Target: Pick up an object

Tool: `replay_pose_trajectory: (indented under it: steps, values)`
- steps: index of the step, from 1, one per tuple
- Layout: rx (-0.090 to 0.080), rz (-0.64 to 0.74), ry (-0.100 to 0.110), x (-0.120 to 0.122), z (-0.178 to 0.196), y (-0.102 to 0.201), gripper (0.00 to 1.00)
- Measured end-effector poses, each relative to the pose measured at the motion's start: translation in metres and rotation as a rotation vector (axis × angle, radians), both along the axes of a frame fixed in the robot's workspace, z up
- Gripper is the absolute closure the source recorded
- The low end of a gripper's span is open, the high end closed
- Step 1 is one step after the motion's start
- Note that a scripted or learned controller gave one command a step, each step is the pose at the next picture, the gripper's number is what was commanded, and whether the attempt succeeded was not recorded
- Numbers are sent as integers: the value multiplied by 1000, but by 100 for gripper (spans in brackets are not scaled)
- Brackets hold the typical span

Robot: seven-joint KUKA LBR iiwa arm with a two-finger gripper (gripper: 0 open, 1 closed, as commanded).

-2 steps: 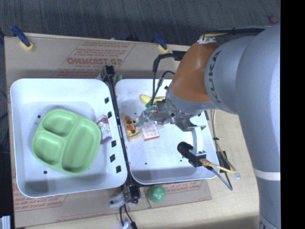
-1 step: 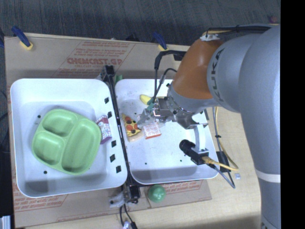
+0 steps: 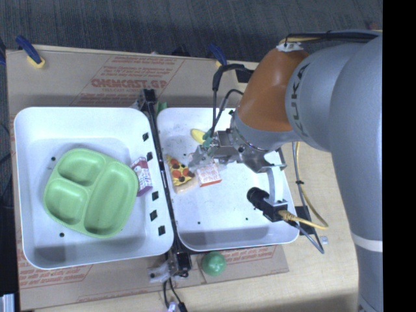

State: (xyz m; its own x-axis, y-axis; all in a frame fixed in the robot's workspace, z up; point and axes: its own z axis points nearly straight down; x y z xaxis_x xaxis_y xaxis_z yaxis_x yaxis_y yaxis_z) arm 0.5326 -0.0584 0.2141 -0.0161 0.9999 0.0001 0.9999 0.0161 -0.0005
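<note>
In the right bin (image 3: 227, 229) lie a toy pizza slice (image 3: 180, 173), a small red-and-white packet (image 3: 209, 175) and a yellow piece (image 3: 197, 134), partly hidden by the arm. My gripper (image 3: 207, 149) hangs low over the upper middle of this bin, just above the packet and right of the pizza slice. The yellow piece sits just behind it. I see nothing held in the gripper.
The left bin (image 3: 39, 239) holds a green divided plate (image 3: 91, 191) and a small purple-and-white packet (image 3: 143, 175) by its right wall. A green ball (image 3: 212, 263) rests on the cardboard in front of the right bin. The grey and orange arm (image 3: 305, 96) covers the right bin's far right side.
</note>
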Motion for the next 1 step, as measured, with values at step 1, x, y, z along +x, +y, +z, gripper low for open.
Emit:
replay_pose_trajectory:
  steps: [1]
  values:
    - [0, -9, 4, -51, -23, 27, 100]
